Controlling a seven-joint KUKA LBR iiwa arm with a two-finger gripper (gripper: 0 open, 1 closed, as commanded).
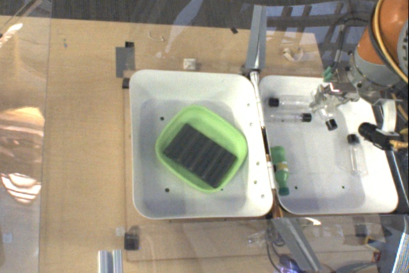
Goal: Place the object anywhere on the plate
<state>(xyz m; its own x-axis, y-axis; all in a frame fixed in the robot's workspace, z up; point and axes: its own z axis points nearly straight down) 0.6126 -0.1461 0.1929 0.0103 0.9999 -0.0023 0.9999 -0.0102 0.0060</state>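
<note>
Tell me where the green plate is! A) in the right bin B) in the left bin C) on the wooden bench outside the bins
B: the green plate sits inside the left bin, with a dark ridged pad lying on it.

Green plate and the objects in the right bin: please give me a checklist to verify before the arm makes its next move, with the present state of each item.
1. Green plate lies flat in the left bin: ok.
2. Plate's dark ribbed centre is free to receive an object: ok.
3. Green object within the right bin, at its left wall: ok.
4. Gripper over the right bin: ok.
5. Object held between the fingers: cannot tell.
6. Clear tubes lie apart from the green object: ok.
</note>
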